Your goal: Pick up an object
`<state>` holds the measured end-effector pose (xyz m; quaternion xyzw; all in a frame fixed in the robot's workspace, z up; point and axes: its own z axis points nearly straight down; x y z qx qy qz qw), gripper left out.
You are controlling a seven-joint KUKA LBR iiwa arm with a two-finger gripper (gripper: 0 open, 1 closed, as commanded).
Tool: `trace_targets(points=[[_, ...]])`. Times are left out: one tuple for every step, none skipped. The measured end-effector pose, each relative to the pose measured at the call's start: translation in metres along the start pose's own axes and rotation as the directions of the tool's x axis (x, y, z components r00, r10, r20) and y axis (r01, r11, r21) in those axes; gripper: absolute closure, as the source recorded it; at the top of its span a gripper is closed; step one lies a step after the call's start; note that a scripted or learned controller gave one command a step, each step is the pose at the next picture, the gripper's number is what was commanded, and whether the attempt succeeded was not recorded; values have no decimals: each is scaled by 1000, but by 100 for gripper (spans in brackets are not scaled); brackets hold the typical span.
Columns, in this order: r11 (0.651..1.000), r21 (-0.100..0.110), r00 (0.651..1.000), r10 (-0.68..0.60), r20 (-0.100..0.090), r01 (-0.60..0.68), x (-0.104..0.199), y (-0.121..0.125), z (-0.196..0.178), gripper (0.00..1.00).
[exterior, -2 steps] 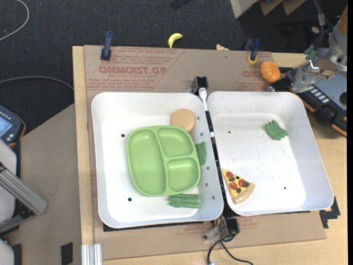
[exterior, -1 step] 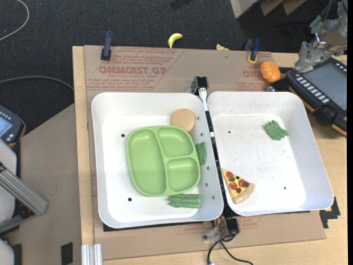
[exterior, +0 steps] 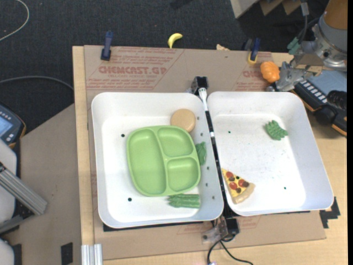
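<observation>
My gripper (exterior: pixel 291 75) hangs at the upper right, beyond the far edge of the right bin (exterior: pixel 309 164) and beside an orange ball (exterior: pixel 269 70) on the cardboard. In the right bin a green leafy toy (exterior: pixel 275 130) lies near the far right, and a pizza slice (exterior: pixel 239 185) rests at the near left corner. The left bin (exterior: pixel 105 148) holds a green divided plate (exterior: pixel 162 160), a tan round bun (exterior: pixel 183 120) behind it, a green vegetable (exterior: pixel 185 201) in front of it and another green piece (exterior: pixel 201 152) against the right wall.
A cardboard sheet (exterior: pixel 138 70) lies under both bins, held by blue clamps (exterior: pixel 106 44) at its far edge. A yellow banana (exterior: pixel 175 38) sits just past that edge. Black equipment (exterior: pixel 325 101) stands right of the right bin.
</observation>
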<state>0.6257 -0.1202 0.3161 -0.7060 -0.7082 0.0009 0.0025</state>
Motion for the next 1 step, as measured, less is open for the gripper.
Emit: trace_targets(points=[[1000, 3, 1000, -1, -1, 1, 47, -30, 57, 100]])
